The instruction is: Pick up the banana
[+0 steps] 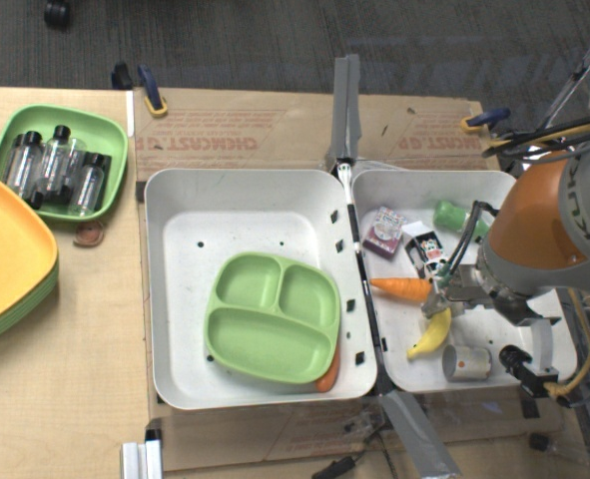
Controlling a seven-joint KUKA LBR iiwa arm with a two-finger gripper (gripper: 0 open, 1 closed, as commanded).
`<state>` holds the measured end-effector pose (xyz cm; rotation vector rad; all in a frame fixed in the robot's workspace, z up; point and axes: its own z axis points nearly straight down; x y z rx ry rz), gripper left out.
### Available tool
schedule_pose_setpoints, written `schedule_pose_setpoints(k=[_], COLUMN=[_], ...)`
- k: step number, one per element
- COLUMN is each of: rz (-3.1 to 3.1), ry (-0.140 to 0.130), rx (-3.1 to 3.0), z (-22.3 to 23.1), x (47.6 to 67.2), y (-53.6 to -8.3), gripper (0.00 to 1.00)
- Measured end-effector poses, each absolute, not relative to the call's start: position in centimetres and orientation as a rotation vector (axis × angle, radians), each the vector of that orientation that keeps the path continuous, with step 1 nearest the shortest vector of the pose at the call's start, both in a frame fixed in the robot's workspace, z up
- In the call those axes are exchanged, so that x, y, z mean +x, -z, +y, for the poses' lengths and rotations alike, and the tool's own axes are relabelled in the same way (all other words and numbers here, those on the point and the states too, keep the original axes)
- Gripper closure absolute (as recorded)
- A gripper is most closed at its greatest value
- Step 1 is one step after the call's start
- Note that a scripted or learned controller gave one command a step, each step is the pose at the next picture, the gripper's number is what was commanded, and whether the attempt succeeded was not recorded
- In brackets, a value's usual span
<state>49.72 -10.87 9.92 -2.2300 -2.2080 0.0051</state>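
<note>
The yellow banana (pixel 431 335) lies in the right bin (pixel 494 379), near its front, curving from lower left up to the right. My gripper (pixel 442 298) hangs right over the banana's upper end, at the end of the grey arm with its orange band (pixel 536 230). An orange carrot (pixel 400 288) lies just left of the gripper, nearly touching it. The arm hides part of the bin's right side.
A grey cylinder (pixel 466 363) sits just right of the banana. Small packets (pixel 385 230) and a green object (pixel 455 215) lie at the bin's back. The left bin (pixel 175 267) holds a green divided plate (pixel 275 317). A tray of bottles (pixel 60 163) and yellow plates (pixel 5 257) stand far left.
</note>
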Motion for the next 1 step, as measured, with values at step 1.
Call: schedule_pose_setpoints(k=[1], rz=[-1.986], ry=[-0.006], rx=[-2.434], z=[-5.89], x=[54.27], y=[-19.06], gripper=[1.0])
